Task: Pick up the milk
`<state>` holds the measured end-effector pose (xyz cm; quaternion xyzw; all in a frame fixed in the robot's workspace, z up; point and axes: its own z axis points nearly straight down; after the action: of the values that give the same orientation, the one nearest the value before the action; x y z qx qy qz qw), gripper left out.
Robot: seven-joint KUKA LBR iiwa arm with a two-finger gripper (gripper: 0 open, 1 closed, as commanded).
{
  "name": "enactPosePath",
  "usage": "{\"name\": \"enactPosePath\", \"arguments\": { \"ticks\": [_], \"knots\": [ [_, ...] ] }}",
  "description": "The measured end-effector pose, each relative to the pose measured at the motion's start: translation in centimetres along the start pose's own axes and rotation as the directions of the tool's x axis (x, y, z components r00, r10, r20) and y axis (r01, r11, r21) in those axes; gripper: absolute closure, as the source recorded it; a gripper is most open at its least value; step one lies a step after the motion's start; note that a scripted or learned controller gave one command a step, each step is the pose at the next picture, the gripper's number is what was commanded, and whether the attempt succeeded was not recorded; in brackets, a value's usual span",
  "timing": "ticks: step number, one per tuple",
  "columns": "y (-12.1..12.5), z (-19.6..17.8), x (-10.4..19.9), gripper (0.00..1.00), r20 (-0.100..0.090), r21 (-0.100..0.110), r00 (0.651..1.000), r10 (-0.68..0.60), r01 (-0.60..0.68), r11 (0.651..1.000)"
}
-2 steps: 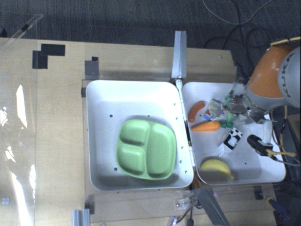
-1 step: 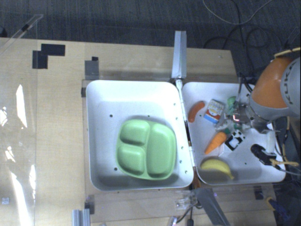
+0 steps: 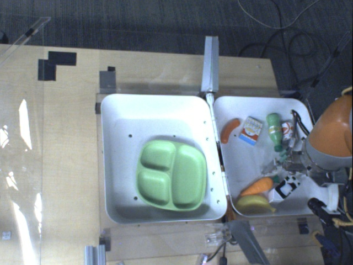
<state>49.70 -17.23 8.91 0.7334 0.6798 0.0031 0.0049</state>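
Note:
The milk (image 3: pixel 251 130) is a small white carton with blue and orange print. It lies in the back half of the right bin (image 3: pixel 237 164), between a red sausage (image 3: pixel 230 130) and a green bottle (image 3: pixel 274 130). My gripper (image 3: pixel 284 167) reaches in from the right and hangs low over the bin's right side, below the bottle and above a carrot (image 3: pixel 257 187). It is to the right of the milk and nearer the front, well apart from it. Nothing shows between its fingers.
A yellow-green fruit (image 3: pixel 255 204) lies in the right bin's front corner, beside a small black-and-white item (image 3: pixel 287 187). The left bin (image 3: pixel 116 148) holds a green divided plate (image 3: pixel 172 174). A metal divider (image 3: pixel 216 148) separates the bins.

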Motion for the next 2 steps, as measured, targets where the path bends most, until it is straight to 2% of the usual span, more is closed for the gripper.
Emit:
{"name": "enactPosePath", "arguments": {
  "ticks": [1,2],
  "knots": [
    [-0.35,0.0,-2.93,0.0,-0.001,-0.002,0.999,-0.038,0.038,0.999],
    [-0.28,-0.03,-3.01,0.0,0.002,-0.004,0.984,-0.18,0.18,0.984]
  ]
}}
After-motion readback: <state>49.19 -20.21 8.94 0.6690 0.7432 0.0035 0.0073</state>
